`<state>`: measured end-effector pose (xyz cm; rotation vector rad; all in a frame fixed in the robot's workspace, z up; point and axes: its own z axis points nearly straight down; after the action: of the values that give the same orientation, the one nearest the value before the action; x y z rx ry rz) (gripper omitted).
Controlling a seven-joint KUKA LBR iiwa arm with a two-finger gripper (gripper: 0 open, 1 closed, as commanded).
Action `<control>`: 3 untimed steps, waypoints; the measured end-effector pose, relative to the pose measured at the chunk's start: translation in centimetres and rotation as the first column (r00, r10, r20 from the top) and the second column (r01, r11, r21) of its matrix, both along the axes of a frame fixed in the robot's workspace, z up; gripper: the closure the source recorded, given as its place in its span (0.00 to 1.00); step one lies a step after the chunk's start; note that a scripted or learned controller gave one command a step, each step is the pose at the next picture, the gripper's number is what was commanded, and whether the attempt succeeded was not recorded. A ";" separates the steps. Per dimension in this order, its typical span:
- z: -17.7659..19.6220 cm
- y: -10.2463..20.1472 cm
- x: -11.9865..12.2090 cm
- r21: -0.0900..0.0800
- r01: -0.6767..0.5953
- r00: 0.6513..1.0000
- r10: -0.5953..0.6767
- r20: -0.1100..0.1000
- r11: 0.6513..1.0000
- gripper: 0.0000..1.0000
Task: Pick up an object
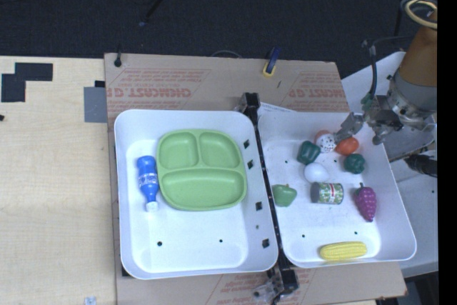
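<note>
Nearest lies the yellow corn [343, 250], but the gripper [365, 126], fingers spread and holding nothing, hovers at the right bin's [400, 225] far edge, the orange ball [348, 146] just left-near.

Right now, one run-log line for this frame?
tool: above right bin far edge, nothing seen held | nearest: orange toy | left bin: green plate, blue bottle | pick: not yet

Robot lab, arm [418, 75], bins [143, 239] (toy food)
</note>
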<state>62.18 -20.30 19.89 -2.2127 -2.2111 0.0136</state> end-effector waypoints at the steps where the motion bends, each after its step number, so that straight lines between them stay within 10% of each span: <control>1: 0.9 0.0 0.3 -0.003 -0.002 1.000 0.002 0.015 1.000 0.00; 3: -8.0 -0.2 0.3 -0.007 -0.004 1.000 0.004 0.019 1.000 0.00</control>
<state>62.45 -20.46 11.91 -2.2205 -2.2285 0.0004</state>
